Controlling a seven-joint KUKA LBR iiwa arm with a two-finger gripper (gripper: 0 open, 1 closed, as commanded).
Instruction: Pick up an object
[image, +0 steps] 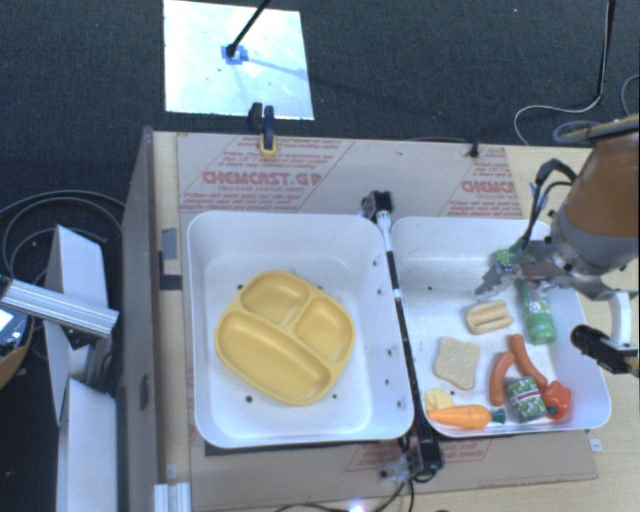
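cam view | gripper (503, 268) over right bin (440, 250), jaws: can't tell | nearest target: toy hot dog bun (489, 317) just below it, beside green bottle (538, 315) | prob light, stiff plastic, smooth; grip across short sides

Both white bins (300, 235) look like smooth moulded plastic with a soft sheen, and the yellow divided plate (285, 336) in the left one is matt plastic (the kind made for children). The play food is plastic too: the green bottle (538, 317) glossy, the bread slice (457, 362) dull and slightly grainy, the carrot (466, 416) and sausages (512, 365) shiny. The worktop (300, 175) is covered with a printed protective paper or film, flat and matt. Around it the floor (80, 90) is dark rough carpet. The arm's orange band (610, 185) looks smooth and satin.
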